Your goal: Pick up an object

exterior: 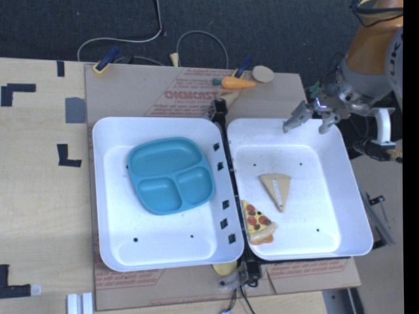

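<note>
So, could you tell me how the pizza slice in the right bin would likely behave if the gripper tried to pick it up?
The pizza slice lies flat and thin against the right bin wall, so fingers may struggle to get under it. It looks like a rigid toy, probably light, and unlikely to roll.

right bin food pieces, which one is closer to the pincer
The pale wedge mid-bin, plain tan, lies closer to the pincer than the pizza slice with red toppings at the bin's near-left corner.

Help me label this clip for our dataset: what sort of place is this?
Most likely a robotics lab test bench, not a kitchen. Two white bins sit clamped on cardboard, holding toy food such as a pizza slice and a blue divided tray; loose cables trail behind, and the gripper hovers over the right bin.
</note>
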Available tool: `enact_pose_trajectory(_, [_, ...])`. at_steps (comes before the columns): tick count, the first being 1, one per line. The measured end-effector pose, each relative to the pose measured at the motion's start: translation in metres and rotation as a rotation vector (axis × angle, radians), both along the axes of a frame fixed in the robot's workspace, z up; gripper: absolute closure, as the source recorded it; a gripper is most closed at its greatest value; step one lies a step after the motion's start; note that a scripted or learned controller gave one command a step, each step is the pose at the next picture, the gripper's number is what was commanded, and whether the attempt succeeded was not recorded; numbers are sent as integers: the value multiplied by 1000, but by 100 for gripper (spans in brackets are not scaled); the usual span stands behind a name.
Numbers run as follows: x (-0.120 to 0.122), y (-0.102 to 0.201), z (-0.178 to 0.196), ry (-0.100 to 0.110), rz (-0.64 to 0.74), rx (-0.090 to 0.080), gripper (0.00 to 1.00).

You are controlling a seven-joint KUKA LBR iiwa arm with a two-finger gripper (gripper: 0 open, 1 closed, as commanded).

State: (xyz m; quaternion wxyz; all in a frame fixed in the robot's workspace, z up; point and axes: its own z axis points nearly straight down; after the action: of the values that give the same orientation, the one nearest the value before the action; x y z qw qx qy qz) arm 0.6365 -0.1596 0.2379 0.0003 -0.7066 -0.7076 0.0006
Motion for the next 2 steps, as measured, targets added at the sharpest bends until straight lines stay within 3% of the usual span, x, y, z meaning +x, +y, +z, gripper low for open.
enact_pose_trajectory(1, [-49, 26, -158, -2, 0, -3, 0])
enact_pose_trajectory(2, [25, 65, -152, -5, 6, -1, 0])
